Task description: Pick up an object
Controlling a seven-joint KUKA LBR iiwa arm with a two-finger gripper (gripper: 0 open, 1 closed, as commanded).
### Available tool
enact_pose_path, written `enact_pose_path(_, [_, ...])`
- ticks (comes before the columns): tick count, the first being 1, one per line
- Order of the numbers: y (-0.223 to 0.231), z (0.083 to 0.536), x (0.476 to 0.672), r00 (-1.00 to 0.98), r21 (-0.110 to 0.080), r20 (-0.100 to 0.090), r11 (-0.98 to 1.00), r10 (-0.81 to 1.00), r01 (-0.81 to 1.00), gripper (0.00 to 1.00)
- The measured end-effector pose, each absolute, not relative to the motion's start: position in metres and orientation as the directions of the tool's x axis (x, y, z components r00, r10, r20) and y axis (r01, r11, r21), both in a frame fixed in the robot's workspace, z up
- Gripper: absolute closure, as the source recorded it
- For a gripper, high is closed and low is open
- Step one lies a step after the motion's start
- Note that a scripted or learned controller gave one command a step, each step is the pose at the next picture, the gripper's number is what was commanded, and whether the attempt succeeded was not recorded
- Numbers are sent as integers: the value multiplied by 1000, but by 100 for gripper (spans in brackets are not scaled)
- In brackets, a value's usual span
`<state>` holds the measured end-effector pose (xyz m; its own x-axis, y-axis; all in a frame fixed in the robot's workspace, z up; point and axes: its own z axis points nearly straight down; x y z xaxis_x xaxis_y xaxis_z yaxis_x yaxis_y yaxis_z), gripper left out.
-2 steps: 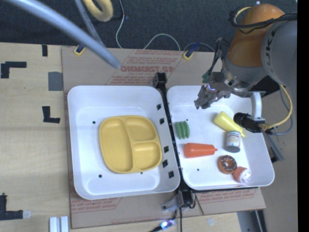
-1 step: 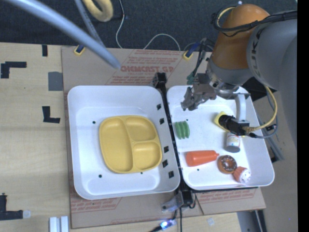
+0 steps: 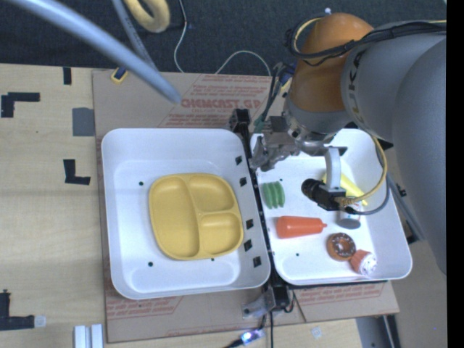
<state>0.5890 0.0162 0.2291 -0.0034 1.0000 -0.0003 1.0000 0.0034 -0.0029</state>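
- Since the gripper (image 3: 272, 149) is poised low over the top-left corner of the right bin (image 3: 391, 267), close to the wall shared with the left bin (image 3: 116, 194), a collision with that divider is judged the main risk if the descent is made a little too far left.
- A green ridged piece (image 3: 273, 194) is seen just below the gripper, near the same wall; a grasp attempted there could be spoiled by a finger being blocked against the bin side, or by the piece being pushed away rather than enclosed.
- An orange carrot (image 3: 299, 227) lies near the green piece, further down the bin; it is judged likely to roll or slide if touched off-centre.
- A brown doughnut (image 3: 340, 246) and a small red-and-white item (image 3: 363, 262) are seen toward the bin's lower right, well apart from the gripper, so they are not threatened by the present position.
- A yellow item (image 3: 350, 185) is partly hidden behind a black fixture on the arm; what it is cannot be told.
- A yellow divided plate (image 3: 196, 214) is held by the left bin.
- Whether the gripper is spread or closed cannot be told from this angle, and nothing is seen to be held by it.
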Motion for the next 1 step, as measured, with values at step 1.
enact_pose_path(1, [64,218,583,-5,-3,0,5,1000,1000,100])
